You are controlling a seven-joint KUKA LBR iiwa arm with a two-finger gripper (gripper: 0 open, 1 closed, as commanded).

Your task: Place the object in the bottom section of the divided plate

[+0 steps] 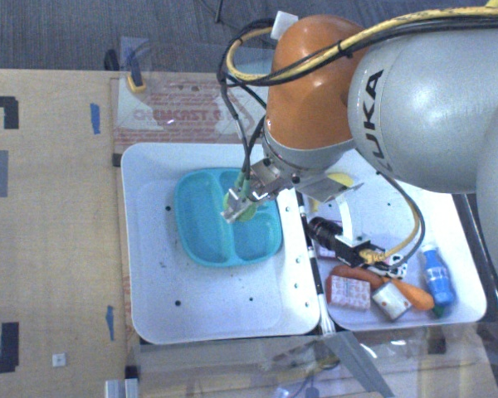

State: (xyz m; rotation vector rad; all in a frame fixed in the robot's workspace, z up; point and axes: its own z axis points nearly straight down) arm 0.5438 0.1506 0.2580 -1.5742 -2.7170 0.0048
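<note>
Gripper (pixel 239 204) poised over the blue divided plate (pixel 224 218) in the left bin (pixel 149 222), its fingers closed narrowly on a yellow-green object (pixel 247 210). The low hover suggests release is near.

- The divided plate (pixel 207 222) is bright blue, in the white left bin (pixel 149 305).
- The thing (pixel 242 206) at the gripper (pixel 236 207) is yellow-green.
- The arm (pixel 423 98) is grey, with an orange band (pixel 315 81) and yellow and black cables (pixel 249 73).
- In the right bin (pixel 469 305), near its bottom edge: an orange carrot (pixel 415 293), a blue bottle (pixel 436 276), and a pink block with white dots (pixel 349 291).
- The bench (pixel 50 222) is light brown wood with black marks (pixel 7 110) and blue tape bits (pixel 95 118).
</note>
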